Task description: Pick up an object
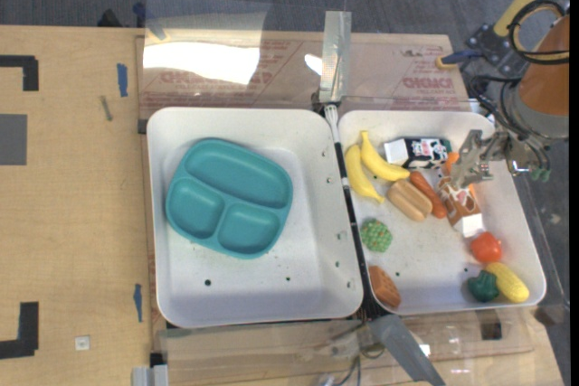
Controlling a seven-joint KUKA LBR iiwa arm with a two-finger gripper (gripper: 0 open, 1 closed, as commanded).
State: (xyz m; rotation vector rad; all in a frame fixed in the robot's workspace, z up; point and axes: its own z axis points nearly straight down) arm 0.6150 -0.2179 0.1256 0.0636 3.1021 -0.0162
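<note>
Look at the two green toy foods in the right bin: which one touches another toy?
The dark green one in the bin's near right corner; it rests against the yellow piece. The speckled green ball lies alone.

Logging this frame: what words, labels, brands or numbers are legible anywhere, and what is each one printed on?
Nothing reads with certainty.
Red print on the clear sheet behind the bins, at its left and right: seemingly reversed, too blurred to read.
Black-and-white carton in the right bin: markings too small to read.
Teal tray, left bin: no text.
</note>
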